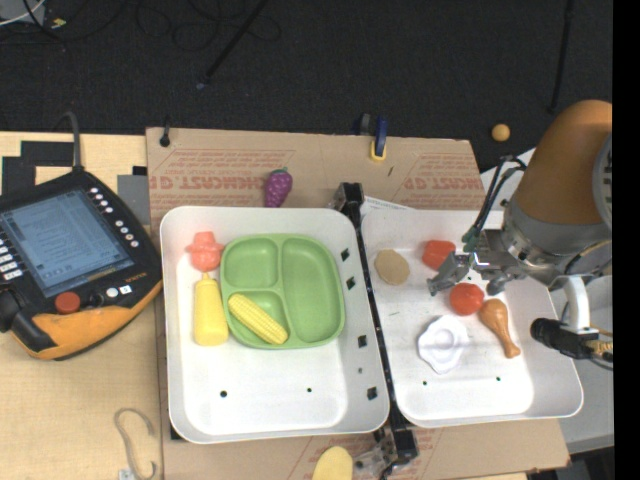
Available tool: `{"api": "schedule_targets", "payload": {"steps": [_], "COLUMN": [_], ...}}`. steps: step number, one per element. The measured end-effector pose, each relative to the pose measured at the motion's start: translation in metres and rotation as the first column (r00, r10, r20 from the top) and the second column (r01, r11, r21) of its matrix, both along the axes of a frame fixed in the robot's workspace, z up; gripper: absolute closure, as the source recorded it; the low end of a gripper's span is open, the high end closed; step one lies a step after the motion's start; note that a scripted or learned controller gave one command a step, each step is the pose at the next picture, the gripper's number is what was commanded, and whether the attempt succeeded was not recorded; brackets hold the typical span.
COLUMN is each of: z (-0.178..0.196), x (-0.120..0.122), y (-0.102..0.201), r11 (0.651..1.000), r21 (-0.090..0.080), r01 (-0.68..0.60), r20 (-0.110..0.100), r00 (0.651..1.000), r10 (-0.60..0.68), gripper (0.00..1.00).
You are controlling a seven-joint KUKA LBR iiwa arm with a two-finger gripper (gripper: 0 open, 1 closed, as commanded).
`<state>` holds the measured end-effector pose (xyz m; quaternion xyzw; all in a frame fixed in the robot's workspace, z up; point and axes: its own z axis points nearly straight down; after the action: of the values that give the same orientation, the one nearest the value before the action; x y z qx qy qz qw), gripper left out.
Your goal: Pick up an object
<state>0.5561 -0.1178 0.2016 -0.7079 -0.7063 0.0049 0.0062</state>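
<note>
1. The gripper (pixel 462 271) hung low over the right bin (pixel 540 393), right of centre in the frame, its two dark fingers spread apart with nothing between them.
2. Five loose things lay in that bin: one red tomato (pixel 466 298) just below the fingertips, a second red piece (pixel 438 254) just to their left, one tan round cookie (pixel 392 266) near the bin's left wall, one chicken drumstick (pixel 499 325) right of the tomato, and one white crumpled thing (pixel 441 344) lower down, too pale against the bin to name.
3. The left bin (pixel 260 408) held one green divided plate (pixel 283 290) with one corn cob (pixel 258 318) lying across its lower left section, one yellow bottle (pixel 208 311) just left of the plate, and one pink toy (pixel 204 251) above the bottle, its shape hard to read.
4. Outside the bins sat one purple bunch of grapes (pixel 277 186) on the cardboard above the left bin, one small orange ball (pixel 500 132) at upper right, and one yellow thing (pixel 333 463) cut off by the bottom edge.
5. One control tablet (pixel 70 253) lay at the left, partly cut off by the frame's edge.
6. The arm (pixel 565 183) hid the right bin's upper right corner.
</note>
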Motion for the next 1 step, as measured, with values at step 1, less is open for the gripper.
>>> {"api": "schedule_targets", "payload": {"steps": [1], "z": [0.0075], "x": [0.0029], "y": [-0.0002], "r11": [1.0], "r21": [-0.002], "r01": [-0.002], "r20": [0.014], "r00": [1.0], "r10": [0.002], "gripper": [0.0]}}
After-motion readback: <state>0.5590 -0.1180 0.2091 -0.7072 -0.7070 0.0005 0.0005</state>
